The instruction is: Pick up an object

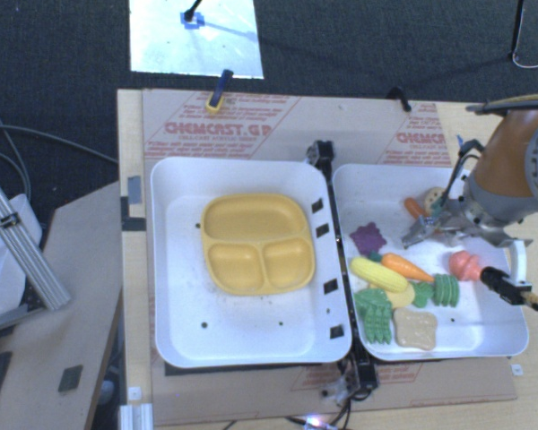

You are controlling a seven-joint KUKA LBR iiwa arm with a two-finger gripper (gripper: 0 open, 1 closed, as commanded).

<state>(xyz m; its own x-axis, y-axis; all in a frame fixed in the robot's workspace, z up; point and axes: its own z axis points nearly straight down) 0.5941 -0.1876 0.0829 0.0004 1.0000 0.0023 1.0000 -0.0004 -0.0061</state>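
In the right bin (493, 334), my gripper (420, 231) hangs low over the floor of the upper middle part. An orange piece (414, 208) lies just above it and a round beige piece (436, 195) sits beside the wrist. To its left is a purple grape bunch (368, 237). Below it lie a carrot (406, 265) and a yellow corn cob (379, 274). A pink piece (464, 264) rests under the arm. Nothing is visibly held.
More toys crowd the right bin's front: a green leafy piece (374, 312), a green ridged piece (446, 289) and a toast slice (415, 330). The left bin (175, 240) holds a yellow divided plate (255, 243). A black divider (334, 240) separates the bins.
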